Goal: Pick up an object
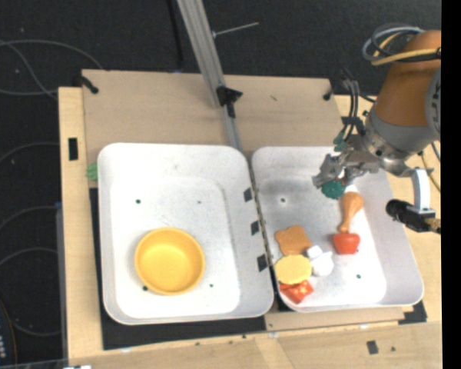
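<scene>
The gripper [332, 177] hangs over the upper part of the right bin [292, 167], with something teal [334, 190] just under its tip; whether that is held or merely beneath cannot be told. The drumstick [349, 210] lies just below and to the right, its long axis running up-down, slightly slanted. The arm [403, 106] reaches in from the right, wrist bent downward.

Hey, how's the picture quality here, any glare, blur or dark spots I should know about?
Camera view: even, flat lighting; the white bins look bright but speckled, without strong glare; the yellow bowl is sharp; the gripper is slightly soft and shades the small teal object under it; the surroundings fall dark.
</scene>
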`<action>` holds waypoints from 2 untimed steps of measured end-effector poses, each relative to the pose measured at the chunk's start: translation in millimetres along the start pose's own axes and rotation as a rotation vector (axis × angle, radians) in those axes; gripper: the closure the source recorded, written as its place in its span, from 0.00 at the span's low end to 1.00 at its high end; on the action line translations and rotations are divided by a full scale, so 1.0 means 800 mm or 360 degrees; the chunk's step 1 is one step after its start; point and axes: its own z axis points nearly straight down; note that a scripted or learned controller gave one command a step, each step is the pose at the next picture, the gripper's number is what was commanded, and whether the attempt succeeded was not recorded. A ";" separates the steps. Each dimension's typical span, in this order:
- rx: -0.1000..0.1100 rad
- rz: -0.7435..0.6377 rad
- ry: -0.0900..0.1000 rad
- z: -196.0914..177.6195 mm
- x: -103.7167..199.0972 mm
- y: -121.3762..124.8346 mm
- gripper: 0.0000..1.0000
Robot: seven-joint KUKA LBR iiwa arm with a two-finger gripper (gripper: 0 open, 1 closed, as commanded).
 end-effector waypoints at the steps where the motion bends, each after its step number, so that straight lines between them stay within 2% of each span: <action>1: 0.0001 -0.0002 0.0001 -0.015 0.070 -0.015 1.00; 2: 0.0005 0.0001 -0.0001 -0.009 0.134 -0.044 1.00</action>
